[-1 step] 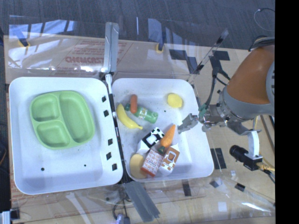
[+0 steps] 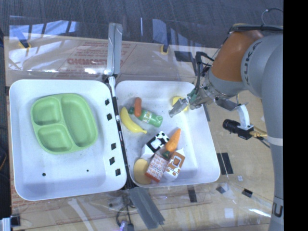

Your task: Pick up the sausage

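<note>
Two shallow white bins sit side by side on a bench covered with clear plastic sheeting, dark carpet beyond its far edge. Taking the divider (image 2: 114, 124) between the bins as landmark: to its left, the left bin (image 2: 24, 177) holds a green sectioned plate (image 2: 64, 122), well apart from the divider. To its right, the right bin (image 2: 207, 162) holds the clutter. The sausage (image 2: 138, 107), a small reddish-orange piece, lies just right of the divider toward the far end, touching or nearly touching a green bottle (image 2: 149, 118) that lies on its side. A banana (image 2: 131, 121) lies closest to the divider, just beside the sausage on its near side. Farther right and nearer the camera are a black-and-white checked block (image 2: 158, 141), a carrot (image 2: 173, 139), two small cartons (image 2: 165, 166) and a pale yellow round piece (image 2: 139, 169). The gripper (image 2: 179, 108) hangs over the far right part of this bin, well apart from the sausage, next to a yellow item (image 2: 177, 100). Its fingers look spread a little, with nothing between them. The grey arm (image 2: 250, 66) with its orange band reaches in from the far side of the right bin.
</note>
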Available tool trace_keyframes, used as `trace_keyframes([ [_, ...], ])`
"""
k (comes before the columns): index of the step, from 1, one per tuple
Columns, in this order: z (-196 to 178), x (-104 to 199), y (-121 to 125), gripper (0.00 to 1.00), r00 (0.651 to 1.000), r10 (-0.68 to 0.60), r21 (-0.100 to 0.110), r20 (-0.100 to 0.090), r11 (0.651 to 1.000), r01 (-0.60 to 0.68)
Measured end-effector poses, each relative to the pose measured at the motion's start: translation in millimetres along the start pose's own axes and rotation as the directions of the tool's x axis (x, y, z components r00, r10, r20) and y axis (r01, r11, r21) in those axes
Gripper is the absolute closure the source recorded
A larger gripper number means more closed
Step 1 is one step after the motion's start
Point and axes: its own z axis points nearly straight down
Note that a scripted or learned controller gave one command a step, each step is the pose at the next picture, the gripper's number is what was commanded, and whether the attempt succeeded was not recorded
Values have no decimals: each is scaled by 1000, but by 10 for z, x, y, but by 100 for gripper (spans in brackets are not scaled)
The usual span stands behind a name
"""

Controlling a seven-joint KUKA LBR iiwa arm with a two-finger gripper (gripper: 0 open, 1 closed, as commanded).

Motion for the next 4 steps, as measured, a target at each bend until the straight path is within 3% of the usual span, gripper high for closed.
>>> trace_keyframes([
  [1, 694, 268, 658, 0, 998, -58, -1, 0, 998, 58],
  [2, 729, 900, 837, 0, 984, -179, -1, 2, 984, 179],
  [3, 729, 900, 837, 0, 984, -179, -1, 1, 984, 179],
  [4, 622, 905, 846, 100, 983, -183, -1, 2, 983, 183],
])
